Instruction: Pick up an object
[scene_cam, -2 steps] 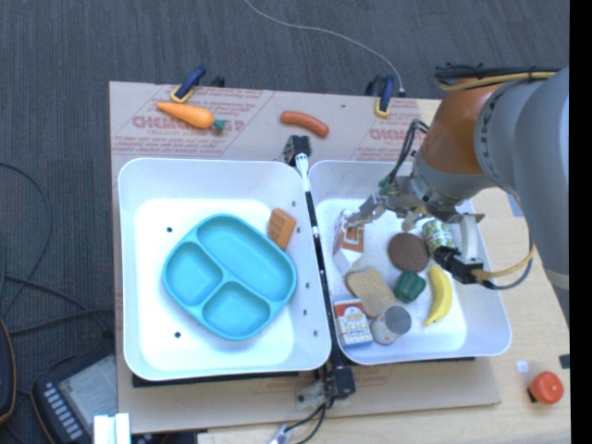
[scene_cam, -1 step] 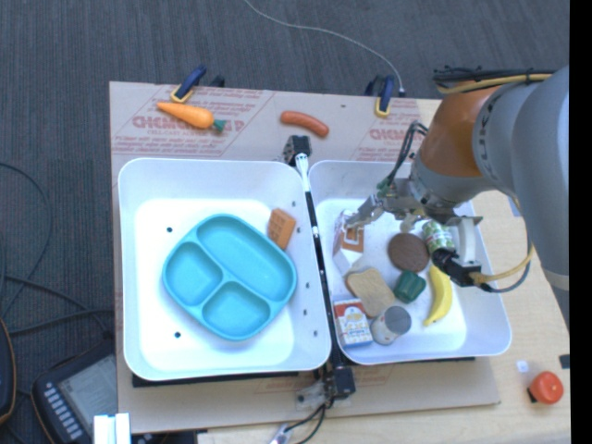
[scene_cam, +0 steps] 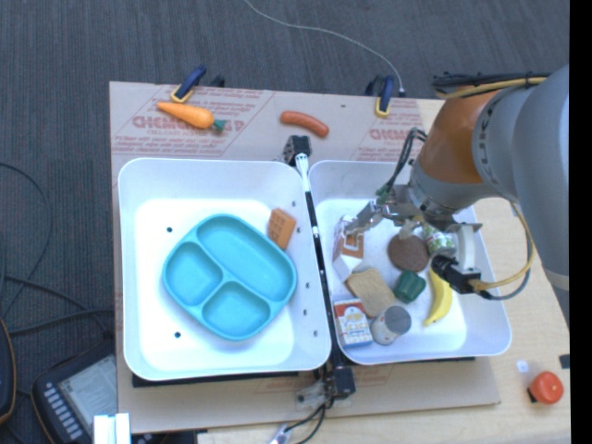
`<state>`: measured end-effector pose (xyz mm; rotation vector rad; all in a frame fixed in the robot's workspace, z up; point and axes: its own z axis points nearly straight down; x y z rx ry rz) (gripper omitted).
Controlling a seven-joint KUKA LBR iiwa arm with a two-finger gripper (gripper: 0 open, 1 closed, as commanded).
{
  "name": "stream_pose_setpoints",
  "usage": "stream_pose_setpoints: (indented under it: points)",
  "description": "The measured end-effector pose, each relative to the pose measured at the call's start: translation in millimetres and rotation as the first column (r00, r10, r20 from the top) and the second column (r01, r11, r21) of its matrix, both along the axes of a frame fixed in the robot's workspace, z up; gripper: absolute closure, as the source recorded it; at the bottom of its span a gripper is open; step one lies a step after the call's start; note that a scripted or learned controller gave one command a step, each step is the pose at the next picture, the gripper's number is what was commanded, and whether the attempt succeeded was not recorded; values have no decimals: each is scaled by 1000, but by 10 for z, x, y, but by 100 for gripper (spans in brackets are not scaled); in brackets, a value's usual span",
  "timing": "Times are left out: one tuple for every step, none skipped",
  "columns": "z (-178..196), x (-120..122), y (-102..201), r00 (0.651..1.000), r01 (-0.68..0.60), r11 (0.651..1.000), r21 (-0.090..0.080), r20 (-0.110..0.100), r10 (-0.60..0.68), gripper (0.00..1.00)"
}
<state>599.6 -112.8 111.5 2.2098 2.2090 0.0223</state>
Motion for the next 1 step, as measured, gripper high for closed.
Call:
stream_pose_setpoints:
  points:
    - [-15, -149, 17, 1000, -1, 1000, 2, -5, 1, 0]
